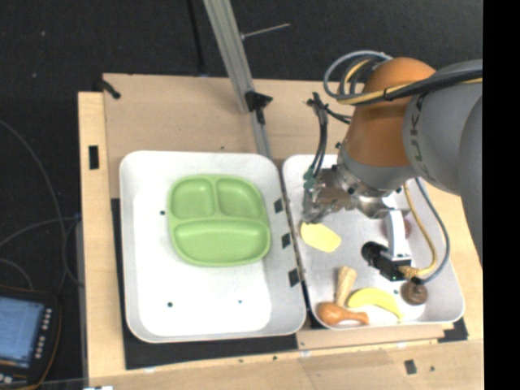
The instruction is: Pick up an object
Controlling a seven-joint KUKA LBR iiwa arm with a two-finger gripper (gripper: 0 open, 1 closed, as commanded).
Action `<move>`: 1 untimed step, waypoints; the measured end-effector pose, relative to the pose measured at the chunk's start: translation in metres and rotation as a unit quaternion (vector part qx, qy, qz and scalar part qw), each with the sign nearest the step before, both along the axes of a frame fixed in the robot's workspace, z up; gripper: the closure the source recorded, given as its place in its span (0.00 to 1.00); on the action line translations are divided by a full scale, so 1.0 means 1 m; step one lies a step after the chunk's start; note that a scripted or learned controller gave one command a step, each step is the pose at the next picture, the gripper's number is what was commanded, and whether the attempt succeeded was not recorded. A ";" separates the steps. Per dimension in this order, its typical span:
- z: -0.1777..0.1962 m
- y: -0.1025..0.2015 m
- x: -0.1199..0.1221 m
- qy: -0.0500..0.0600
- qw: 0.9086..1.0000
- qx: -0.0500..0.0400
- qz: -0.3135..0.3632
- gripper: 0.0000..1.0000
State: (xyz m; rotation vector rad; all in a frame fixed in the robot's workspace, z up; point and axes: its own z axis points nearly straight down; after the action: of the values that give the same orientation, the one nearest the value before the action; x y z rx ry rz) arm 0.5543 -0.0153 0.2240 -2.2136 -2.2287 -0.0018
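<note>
A flat, pale yellow piece with a rounded, slightly irregular outline and a matte surface [320,237] is seen lying on the floor of the right-hand shallow white plastic bin [443,315], near that bin's left wall and just below the two-finger gripper [313,205] of the grey arm with the orange band [390,128]. The gripper is lowered into the upper left part of this bin, close above the yellow piece; whether it is released or clenched cannot be told, and nothing is seen grasped. Further down in the same bin a curved yellow banana-shaped toy [375,301] is laid beside a tan stick-like piece [346,283] and an orange-brown rounded object [341,314], all three close together near the front wall. A small dark brown round object [415,292] is found to their right, with black fittings and cables of the arm hanging above it. In the left-hand shallow white bin [146,299] a light green plastic plate divided into three compartments [218,221] is placed in the upper middle. Both bins are set side by side on a light wooden bench top [162,112] over a dark floor. A slanted metal pole [231,55] is seen rising from behind the bins, and a dark handheld screen device [24,331] is visible at the lower left
</note>
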 end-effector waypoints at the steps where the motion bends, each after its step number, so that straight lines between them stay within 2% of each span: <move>1: -0.004 0.052 0.008 0.000 1.000 0.000 0.001 1.00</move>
State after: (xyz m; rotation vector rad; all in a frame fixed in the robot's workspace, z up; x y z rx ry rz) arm 0.5625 0.0364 0.2200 -2.2123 -2.2298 -0.0025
